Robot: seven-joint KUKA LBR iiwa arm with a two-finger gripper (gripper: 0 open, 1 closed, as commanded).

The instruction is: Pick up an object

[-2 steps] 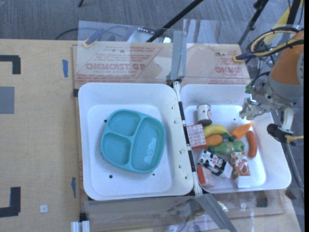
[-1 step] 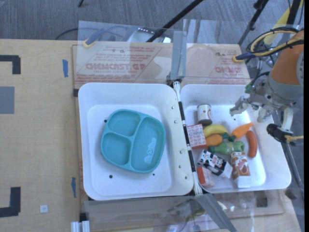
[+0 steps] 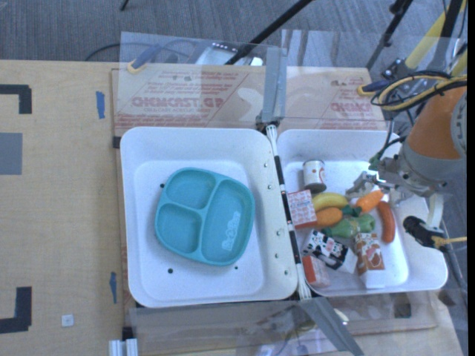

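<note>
One claw (image 3: 373, 185), metallic grey, sits low over the right bin (image 3: 427, 273) at the end of the grey arm (image 3: 438, 150) with its orange band. It hangs at the upper edge of the toy pile, right above a small orange carrot-shaped piece (image 3: 369, 199); whether the fingers are spread or closed I cannot tell, and nothing can be seen pinched between them.

Pile in the right bin, smooth plastic play food mostly: yellow banana (image 3: 329, 199), curved; rounded orange fruit (image 3: 329, 216) just below it; green piece (image 3: 349, 225) beside that; glossy red-orange sausage shape (image 3: 387, 223) lying lengthwise toward the arm side. A small cylindrical can (image 3: 315, 174) with white and red label stands apart near the back wall. Flat printed packets: pink-red one (image 3: 300, 207) against the divider, black-and-white one (image 3: 325, 248), a red-brown one (image 3: 369, 252) toward the front (labels too small to read).

Left bin (image 3: 141, 221): shallow, white, rounded corners, faintly speckled. Holds a teal plate (image 3: 205, 215), matte, three compartments, set at a tilt to the bin walls.

Surface (image 3: 59, 199): pale wood-grain board with black corner marks and blue tape bits. Clear acrylic sheets (image 3: 193, 95) with red lettering stand behind the bins. Beyond, grey carpet floor (image 3: 74, 10), black tripod legs, yellow and blue cables (image 3: 404, 84) bundled by the arm.
</note>
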